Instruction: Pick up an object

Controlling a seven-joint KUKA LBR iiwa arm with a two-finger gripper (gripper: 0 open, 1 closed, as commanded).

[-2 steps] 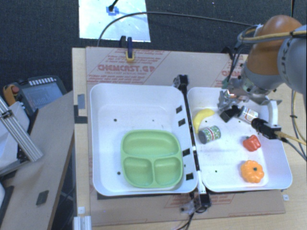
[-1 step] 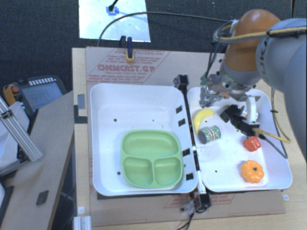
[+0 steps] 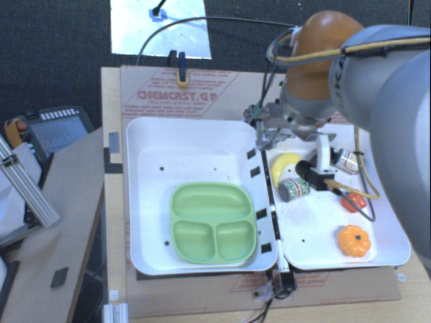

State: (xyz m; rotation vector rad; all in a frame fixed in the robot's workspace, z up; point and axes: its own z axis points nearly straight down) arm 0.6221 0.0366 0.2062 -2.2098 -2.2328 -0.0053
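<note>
In the right bin (image 3: 387, 251) lie a yellow banana (image 3: 285, 165), a small green can (image 3: 293, 189) on its side, a red toy (image 3: 353, 202), an orange pumpkin (image 3: 355, 241) and a small silver-and-red can (image 3: 347, 161). My gripper (image 3: 268, 137) hangs low over the far left corner of that bin, just beyond the banana and close to the divider between the bins. Nothing shows in its grasp. The grey arm with its orange band covers the bin's far side.
The left bin (image 3: 145, 180) holds a light green divided plate (image 3: 214, 222) at its near right. A row of black clips (image 3: 261, 214) runs along the divider. A cardboard sheet (image 3: 182, 93) lies under both bins.
</note>
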